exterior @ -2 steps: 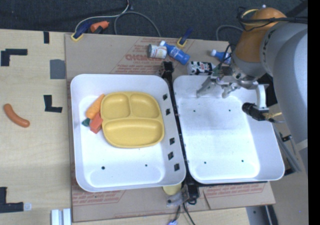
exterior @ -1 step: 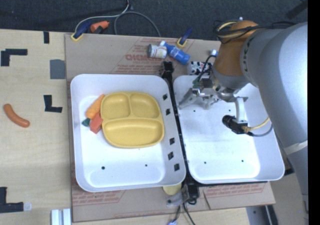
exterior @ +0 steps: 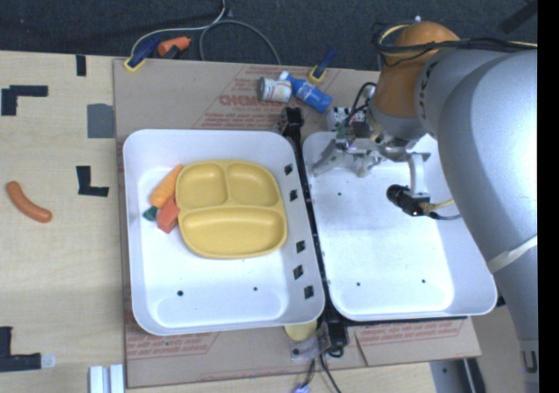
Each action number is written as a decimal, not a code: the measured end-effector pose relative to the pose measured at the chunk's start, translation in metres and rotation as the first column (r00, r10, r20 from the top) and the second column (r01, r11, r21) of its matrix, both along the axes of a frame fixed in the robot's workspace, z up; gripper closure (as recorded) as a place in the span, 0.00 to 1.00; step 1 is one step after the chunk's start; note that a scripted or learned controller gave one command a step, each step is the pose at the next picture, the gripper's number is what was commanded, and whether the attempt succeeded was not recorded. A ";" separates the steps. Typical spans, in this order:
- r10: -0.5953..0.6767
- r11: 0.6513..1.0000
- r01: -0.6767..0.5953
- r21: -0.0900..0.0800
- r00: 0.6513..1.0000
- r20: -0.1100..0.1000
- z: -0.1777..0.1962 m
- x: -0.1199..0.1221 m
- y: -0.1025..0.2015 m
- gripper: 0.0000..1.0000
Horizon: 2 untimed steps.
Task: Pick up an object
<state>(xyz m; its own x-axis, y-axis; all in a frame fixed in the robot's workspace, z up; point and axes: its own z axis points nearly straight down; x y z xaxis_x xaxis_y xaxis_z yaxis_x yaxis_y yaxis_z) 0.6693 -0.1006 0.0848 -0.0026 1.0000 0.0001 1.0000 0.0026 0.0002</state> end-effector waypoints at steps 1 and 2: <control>-0.002 1.000 0.002 -0.004 1.000 0.001 0.001 -0.004 0.005 0.00; -0.007 1.000 0.007 -0.002 1.000 0.003 0.003 -0.142 -0.014 0.00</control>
